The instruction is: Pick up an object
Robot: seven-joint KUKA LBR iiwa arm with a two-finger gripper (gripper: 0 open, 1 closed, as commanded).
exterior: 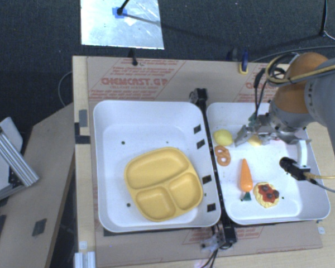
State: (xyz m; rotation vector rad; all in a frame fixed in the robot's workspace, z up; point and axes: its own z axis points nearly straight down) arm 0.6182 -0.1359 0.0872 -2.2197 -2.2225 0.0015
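1. The bench [156,74] carries two shallow white bins side by side: the left bin [109,149] and the right bin [312,200].
2. A yellow divided tray [163,183] with three compartments lies in the left bin, toward that bin's front right corner and tilted relative to its walls.
3. The grey arm [318,91], with its orange band above the wrist, reaches over the back right part of the right bin.
4. The gripper [252,134] sits low over the back half of the right bin, pointing toward its left wall; whether its claw is spread or pressed together cannot be told, and nothing is visibly pinched between its tips.
5. A small yellow piece [255,142] shows just beneath the gripper, partly hidden by it.
6. A yellow lemon-like toy [223,137] lies near the right bin's left wall, just beside the gripper tip.
7. A pretzel-like orange ring [223,156] lies just in front of the lemon-like toy.
8. A toy carrot [245,176] lies near the middle of the right bin, pointing toward its back edge.
9. A toy pizza round [267,194] with red topping lies by the carrot, toward the front edge.
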